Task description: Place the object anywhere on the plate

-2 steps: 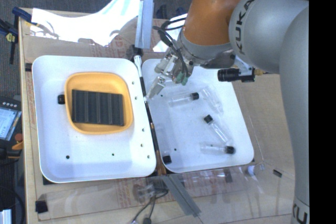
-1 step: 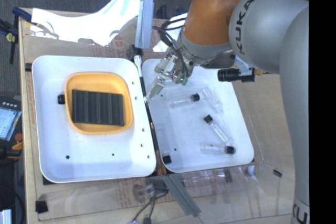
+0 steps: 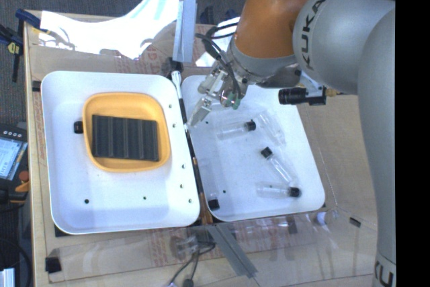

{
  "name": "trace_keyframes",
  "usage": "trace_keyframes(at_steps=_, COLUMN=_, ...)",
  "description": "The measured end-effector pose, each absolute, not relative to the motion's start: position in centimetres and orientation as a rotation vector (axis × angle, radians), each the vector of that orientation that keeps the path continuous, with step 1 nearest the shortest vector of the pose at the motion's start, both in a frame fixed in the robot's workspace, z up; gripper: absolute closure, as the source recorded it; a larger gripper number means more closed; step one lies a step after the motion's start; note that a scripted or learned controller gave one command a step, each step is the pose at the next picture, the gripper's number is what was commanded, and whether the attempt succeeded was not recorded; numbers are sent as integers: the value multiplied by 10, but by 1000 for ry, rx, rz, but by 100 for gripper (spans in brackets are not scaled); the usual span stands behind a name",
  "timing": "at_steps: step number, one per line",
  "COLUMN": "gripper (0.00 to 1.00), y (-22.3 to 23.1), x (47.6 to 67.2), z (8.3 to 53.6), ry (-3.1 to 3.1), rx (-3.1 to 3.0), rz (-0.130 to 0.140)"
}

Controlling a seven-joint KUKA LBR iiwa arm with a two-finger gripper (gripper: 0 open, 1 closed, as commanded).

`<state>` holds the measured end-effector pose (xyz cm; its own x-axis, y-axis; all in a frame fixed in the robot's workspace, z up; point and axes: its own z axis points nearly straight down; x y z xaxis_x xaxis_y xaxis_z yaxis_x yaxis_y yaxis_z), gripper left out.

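Vials (image 3: 236, 129) lie unlabelled — arm (image 3: 336, 17) reads "KUKA".

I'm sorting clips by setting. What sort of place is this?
Probably a robotics lab bench: a grey KUKA arm over two shallow white bins, clear plastic black-capped vials in one, a yellow plate in the other.

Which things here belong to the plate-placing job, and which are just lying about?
Job:
- yellow plate in the left bin
- three clear tubes with black caps in the right bin: upper, middle, lower
- gripper, over the right bin's upper left corner

Lying about:
- dark ridged insert on the plate
- cables at the bench's front edge
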<state>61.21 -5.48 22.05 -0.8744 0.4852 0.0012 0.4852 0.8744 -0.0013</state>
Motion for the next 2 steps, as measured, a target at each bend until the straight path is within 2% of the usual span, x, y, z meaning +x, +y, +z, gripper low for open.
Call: trace_keyframes(at_steps=2, gripper=0, y=-55, x=612, z=220, ry=-3040, rx=-787, rz=1)
